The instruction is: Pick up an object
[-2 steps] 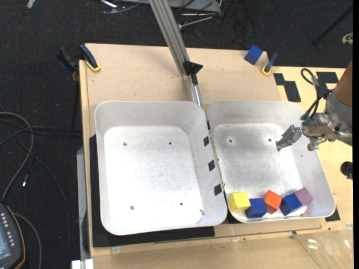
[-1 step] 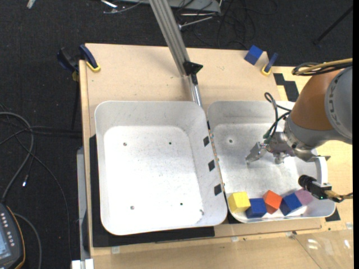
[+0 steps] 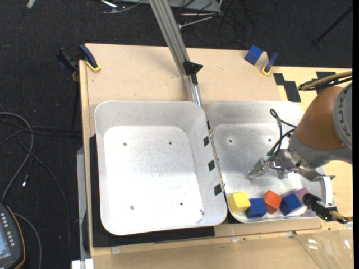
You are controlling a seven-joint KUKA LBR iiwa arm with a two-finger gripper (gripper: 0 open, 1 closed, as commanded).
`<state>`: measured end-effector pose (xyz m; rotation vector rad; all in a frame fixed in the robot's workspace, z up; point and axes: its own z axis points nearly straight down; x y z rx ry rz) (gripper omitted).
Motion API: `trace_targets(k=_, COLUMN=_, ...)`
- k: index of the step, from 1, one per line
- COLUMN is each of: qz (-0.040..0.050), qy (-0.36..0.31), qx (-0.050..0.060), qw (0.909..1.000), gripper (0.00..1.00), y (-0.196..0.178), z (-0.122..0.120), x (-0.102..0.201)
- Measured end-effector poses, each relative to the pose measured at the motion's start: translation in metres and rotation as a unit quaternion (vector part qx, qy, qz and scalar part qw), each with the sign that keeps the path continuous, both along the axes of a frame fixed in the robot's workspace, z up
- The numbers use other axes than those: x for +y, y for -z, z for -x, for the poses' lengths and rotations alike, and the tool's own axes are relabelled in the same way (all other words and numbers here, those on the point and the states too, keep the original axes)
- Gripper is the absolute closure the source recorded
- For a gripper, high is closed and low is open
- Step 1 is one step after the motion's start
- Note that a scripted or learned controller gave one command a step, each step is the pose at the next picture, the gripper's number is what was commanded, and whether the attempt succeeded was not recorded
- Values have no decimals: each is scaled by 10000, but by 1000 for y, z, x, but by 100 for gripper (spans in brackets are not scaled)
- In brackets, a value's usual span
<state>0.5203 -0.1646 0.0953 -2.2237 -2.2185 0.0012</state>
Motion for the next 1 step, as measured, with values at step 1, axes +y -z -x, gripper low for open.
trace_targets(k=1, qz=16, qy=-37, qx=-51, qw=10000, gripper=0, y=-54, z=-116, x=-23)
